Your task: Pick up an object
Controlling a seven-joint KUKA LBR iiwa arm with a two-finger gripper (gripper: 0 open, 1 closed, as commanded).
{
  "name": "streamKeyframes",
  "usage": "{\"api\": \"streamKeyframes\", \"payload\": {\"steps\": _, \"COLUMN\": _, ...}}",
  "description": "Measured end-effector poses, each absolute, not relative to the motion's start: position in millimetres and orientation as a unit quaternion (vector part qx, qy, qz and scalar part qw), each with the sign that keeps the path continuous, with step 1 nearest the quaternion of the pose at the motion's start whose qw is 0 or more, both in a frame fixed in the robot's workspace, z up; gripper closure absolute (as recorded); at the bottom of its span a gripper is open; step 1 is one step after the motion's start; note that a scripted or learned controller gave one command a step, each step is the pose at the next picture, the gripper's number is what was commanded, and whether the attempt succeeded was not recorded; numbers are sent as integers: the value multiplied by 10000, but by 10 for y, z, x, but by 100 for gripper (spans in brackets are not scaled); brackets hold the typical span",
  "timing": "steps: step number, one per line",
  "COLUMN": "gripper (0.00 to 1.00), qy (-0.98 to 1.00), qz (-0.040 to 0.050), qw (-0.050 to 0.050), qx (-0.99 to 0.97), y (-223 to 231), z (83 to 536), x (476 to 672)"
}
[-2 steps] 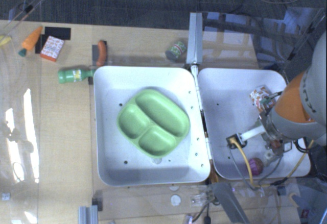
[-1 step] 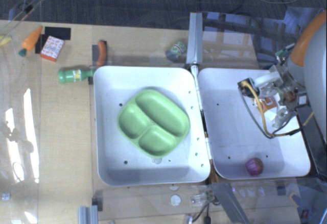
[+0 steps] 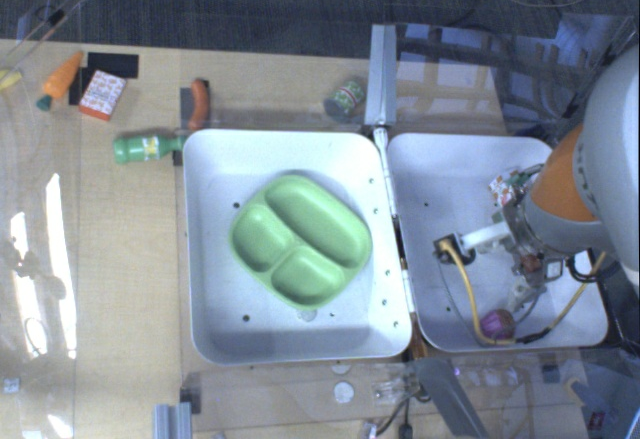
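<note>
A green divided plate [image 3: 300, 239] lies in the middle of the left bin [image 3: 210, 327]. In the right bin [image 3: 440, 177], a small purple round object [image 3: 495, 324] rests near the front edge. A small red-and-white patterned item [image 3: 500, 189] sits close to the arm's wrist. My gripper [image 3: 526, 279] hangs low over the right side of that bin, just above and to the right of the purple object. The wrist and its fittings hide the fingertips, and I see nothing held.
Outside the bins on the wooden bench lie a green bottle [image 3: 145, 147], an orange carrot toy [image 3: 62, 77], a small patterned box [image 3: 102, 94], an orange-handled tool [image 3: 198, 102] and a green can [image 3: 347, 97]. A metal divider [image 3: 382, 77] stands behind the bins.
</note>
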State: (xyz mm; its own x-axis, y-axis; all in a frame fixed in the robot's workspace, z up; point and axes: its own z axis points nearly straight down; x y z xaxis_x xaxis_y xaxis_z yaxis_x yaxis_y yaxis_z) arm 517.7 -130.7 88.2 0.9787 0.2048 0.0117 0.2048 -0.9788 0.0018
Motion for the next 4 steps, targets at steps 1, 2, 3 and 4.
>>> {"api": "streamKeyframes", "payload": {"steps": 1, "gripper": 0, "qy": 1098, "qz": -87, "qw": -161, "qx": 9938, "y": -1910, "z": 878, "x": 6219}}
{"api": "streamKeyframes", "payload": {"steps": 2, "gripper": 0, "qy": 2682, "qz": 57, "qw": 13, "qx": 9634, "y": -1435, "z": 889, "x": 4907}}
{"api": "streamKeyframes", "payload": {"steps": 3, "gripper": 0, "qy": 5670, "qz": 26, "qw": 25, "qx": 8237, "y": -1300, "z": 1624, "x": 6071}}
{"api": "streamKeyframes", "payload": {"steps": 4, "gripper": 0, "qy": 5705, "qz": 9, "qw": 0, "qx": 8213, "y": -945, "z": 970, "x": 5259}}
